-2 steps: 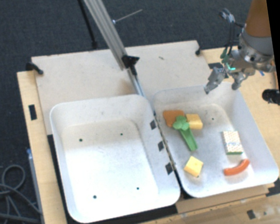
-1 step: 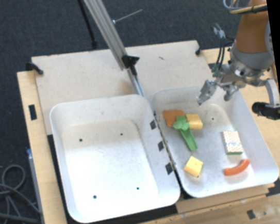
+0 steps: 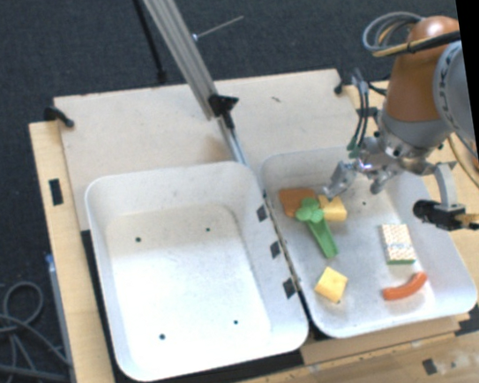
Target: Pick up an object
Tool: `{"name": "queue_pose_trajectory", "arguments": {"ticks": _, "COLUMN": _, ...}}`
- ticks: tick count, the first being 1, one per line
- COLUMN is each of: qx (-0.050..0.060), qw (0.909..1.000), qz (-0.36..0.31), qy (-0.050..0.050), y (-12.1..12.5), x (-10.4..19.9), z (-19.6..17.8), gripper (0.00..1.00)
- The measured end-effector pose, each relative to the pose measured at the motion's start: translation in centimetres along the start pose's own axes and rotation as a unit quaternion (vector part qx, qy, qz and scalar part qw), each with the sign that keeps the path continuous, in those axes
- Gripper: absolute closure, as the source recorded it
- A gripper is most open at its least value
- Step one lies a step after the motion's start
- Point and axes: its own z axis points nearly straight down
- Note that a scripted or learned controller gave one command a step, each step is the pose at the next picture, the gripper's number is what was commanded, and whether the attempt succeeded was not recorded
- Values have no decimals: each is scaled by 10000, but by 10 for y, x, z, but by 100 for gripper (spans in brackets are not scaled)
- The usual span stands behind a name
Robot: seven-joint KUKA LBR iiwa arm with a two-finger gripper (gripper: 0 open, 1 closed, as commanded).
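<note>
A pale bench [image 3: 142, 138] stands on dark carpet and bears two shallow white bins side by side, with a metal post [image 3: 182, 43] slanting up from between them. The left bin [image 3: 108, 206] holds nothing that can be made out. The right bin [image 3: 455, 288] holds every candidate for the pick: a green piece [image 3: 319, 229] lying over an orange-brown piece [image 3: 293, 199], a small yellow piece [image 3: 336, 210] touching them, a yellow block [image 3: 331, 284] nearer the front, a patterned card [image 3: 397, 243] to the right, and a red-orange sausage [image 3: 405, 287] near the front right corner.

The arm [image 3: 416, 88] reaches in from the right, and its gripper [image 3: 348, 174] sits over the far part of the right bin, just beside the cluster of green, orange-brown and yellow pieces. Whether the jaws stand wide or narrow cannot be told at this size and angle; nothing is seen between them.

The likely target appears to be that cluster, and there lies the risk. The pieces overlap and touch, so a descent could land on an edge and push them apart rather than close around one. The bin's far wall is also near, which may crowd the approach. The flat card would be hard to get under.
</note>
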Motion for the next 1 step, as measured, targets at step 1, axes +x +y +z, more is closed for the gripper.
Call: {"name": "queue_pose_trajectory", "arguments": {"ticks": 1, "qx": -4, "qw": 10000, "qz": 13, "qy": -4, "y": 2, "x": -2, "z": 63, "gripper": 0}}
